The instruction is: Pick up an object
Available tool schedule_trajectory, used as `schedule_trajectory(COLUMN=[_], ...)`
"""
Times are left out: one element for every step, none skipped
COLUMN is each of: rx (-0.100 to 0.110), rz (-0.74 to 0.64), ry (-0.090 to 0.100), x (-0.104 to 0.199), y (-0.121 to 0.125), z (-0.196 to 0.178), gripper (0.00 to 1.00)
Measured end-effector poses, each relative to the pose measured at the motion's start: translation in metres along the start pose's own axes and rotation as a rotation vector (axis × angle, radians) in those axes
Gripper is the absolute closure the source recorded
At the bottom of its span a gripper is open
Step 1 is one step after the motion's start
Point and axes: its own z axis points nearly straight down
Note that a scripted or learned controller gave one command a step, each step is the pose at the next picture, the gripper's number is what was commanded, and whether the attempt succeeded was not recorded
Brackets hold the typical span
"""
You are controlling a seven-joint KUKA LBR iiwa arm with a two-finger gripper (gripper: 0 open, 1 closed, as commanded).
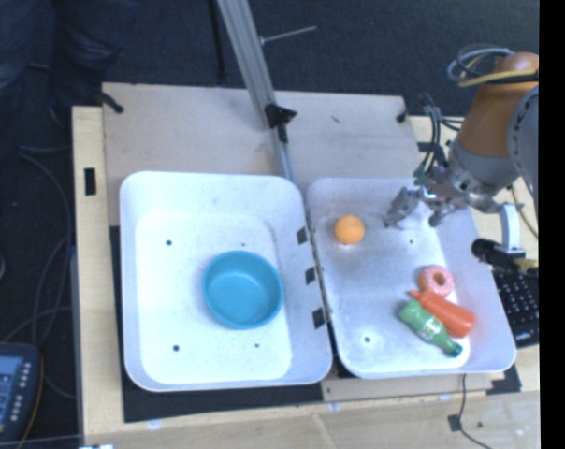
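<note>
- Right bin point(376, 344), near right corner: green bottle point(430, 326) lies tilted, touching a carrot point(446, 313) just behind it.
- Pink ring point(436, 280) sits behind the carrot, touching it or nearly so.
- Left bin point(152, 344): blue bowl point(242, 289) upright, near the middle, alone.
- Orange ball point(349, 230) in the right bin's far-left part, well apart from the other three items.
- Gripper point(420, 210) over the right bin's far edge, right of the ball and not touching it; fingers spread apart, nothing between them.
- Arm point(493, 129) enters from the right, orange band above the wrist.
- Bench point(189, 129) bare wood behind the bins; a metal pole point(250, 50) crosses it at a slant.
</note>
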Motion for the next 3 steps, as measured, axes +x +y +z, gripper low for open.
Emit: schedule_trajectory(rx=[-0.002,-0.005,-0.011], rz=[0.003,0.004,0.007], ry=[0.000,0.001,0.002], x=[-0.001,-0.002,-0.003], y=[0.000,0.001,-0.004], z=[0.053,0.036,-0.029], gripper=[0.00,1.00,1.00])
